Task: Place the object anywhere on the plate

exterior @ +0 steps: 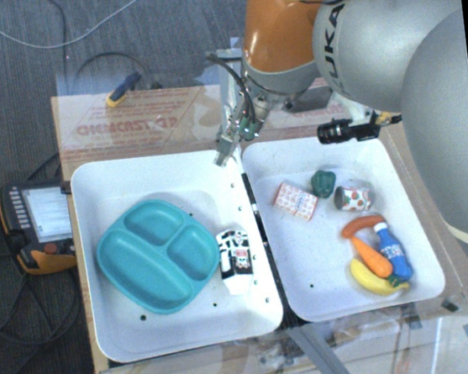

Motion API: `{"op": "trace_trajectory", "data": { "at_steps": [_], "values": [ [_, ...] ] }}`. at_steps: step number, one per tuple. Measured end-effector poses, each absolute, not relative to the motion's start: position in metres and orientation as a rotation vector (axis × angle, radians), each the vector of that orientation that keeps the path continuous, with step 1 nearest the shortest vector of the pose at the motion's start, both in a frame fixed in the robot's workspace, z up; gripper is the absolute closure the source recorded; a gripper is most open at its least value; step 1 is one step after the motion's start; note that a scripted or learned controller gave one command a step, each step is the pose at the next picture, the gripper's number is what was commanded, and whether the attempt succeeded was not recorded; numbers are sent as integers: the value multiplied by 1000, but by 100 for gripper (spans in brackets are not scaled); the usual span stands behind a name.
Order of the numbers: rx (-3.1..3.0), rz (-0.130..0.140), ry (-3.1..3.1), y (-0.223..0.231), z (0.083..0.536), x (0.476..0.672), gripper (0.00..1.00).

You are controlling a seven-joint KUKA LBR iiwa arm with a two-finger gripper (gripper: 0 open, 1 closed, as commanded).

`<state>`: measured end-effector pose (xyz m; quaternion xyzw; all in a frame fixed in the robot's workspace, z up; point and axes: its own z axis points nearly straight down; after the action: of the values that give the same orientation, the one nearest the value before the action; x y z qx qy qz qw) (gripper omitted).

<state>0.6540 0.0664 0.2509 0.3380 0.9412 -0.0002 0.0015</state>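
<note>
The robot arm is big, round & smooth, mostly shiny grey, w/ a fat orange band near the wrist. Black letters "KU" show on the grey shell, & thin dark cables run across the top. The gripper is small, thin metal w/ a tiny green-blue light spot.

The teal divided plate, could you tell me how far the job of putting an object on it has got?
Nothing looks done: the teal divided plate carries nothing. The black-and-white carton lies beside its right edge in the left white bin. The claw hangs above the bins' far rim. Picking and placing remain.
</note>
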Motion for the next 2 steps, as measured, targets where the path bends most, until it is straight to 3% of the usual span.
{"op": "trace_trajectory", "data": {
  "at_steps": [1,2],
  "values": [
    [1005,-2,2973,134,259,652,100],
    [959,-3,2989,195,115,615,100]
  ]
}}
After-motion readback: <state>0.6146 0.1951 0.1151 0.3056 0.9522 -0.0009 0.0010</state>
